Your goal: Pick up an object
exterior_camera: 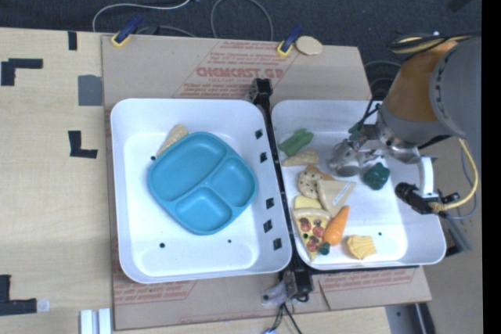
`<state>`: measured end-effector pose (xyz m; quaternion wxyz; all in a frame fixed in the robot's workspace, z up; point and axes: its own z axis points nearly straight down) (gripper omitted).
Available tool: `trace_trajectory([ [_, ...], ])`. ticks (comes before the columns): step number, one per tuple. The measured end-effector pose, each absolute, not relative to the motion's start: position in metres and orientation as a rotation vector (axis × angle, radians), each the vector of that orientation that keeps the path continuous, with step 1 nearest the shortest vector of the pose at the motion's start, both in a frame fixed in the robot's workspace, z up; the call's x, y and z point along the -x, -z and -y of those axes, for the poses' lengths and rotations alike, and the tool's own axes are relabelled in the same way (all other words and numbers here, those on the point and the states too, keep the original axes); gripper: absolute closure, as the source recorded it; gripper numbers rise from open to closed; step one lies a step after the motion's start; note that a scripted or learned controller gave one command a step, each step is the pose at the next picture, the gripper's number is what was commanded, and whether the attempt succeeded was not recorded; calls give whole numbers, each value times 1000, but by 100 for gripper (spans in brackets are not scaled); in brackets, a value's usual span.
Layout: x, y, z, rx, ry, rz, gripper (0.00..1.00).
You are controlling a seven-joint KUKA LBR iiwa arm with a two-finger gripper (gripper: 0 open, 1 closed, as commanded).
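Note:
My gripper [350, 158] hangs low over the middle of the right bin [391, 117], with the grey arm and its orange band [415, 82] reaching in from the right. A dark green toy [376, 176] lies just right of the gripper, close to it; whether they touch I cannot tell. To the left of the gripper lie a green pickle-like piece [296, 142] and a beige piece [300, 159]. Below it sit a cookie [308, 183], a pale cheese wedge [338, 190], a carrot [337, 224], a pizza slice [312, 230] and a yellow crinkled chip [360, 246].
The left bin [133, 246] holds a blue divided plate [205, 181] with a tan piece [172, 138] sticking out from under its upper left edge. A black divider [270, 168] separates the bins. A cable [427, 199] loops by the right bin's right wall.

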<state>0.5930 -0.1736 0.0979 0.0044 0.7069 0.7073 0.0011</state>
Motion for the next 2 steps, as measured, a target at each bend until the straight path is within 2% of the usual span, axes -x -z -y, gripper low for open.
trace_trajectory([
  [1, -644, -178, 101, -2207, -9, -2227, 100],
  [2, -604, -185, 62, -2220, 3, -2226, 100],
])
